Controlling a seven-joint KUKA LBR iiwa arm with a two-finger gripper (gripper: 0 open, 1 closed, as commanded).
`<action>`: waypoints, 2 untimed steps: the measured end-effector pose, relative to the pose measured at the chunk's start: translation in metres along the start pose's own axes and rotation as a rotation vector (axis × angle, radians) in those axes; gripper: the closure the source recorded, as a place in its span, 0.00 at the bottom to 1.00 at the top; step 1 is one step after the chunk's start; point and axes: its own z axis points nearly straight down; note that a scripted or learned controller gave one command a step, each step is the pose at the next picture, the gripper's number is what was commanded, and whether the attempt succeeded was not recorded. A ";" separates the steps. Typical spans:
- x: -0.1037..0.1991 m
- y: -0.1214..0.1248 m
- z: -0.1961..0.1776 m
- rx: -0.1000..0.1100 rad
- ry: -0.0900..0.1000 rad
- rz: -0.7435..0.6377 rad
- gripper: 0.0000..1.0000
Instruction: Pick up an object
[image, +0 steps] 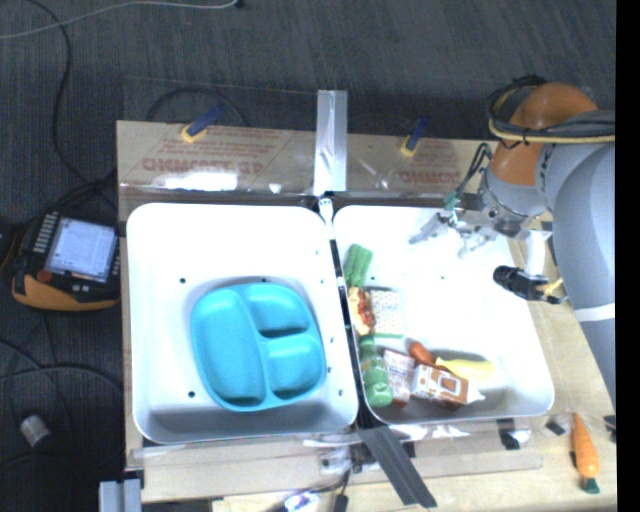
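Hovering at the upper right of the frame over the right bin (520, 330), the gripper (452, 230) spreads its fingers wide with nothing between them, while the pile of small objects (410, 365) lies well apart, toward the lower left of that bin.

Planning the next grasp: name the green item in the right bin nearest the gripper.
The green elongated item at the divider, uppermost in the right white bin. The other green items lie at the near end, farther from the gripper.
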 end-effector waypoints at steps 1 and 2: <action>-0.007 -0.006 -0.061 0.000 -0.019 0.162 0.00; 0.057 -0.010 0.004 -0.006 -0.021 0.062 0.00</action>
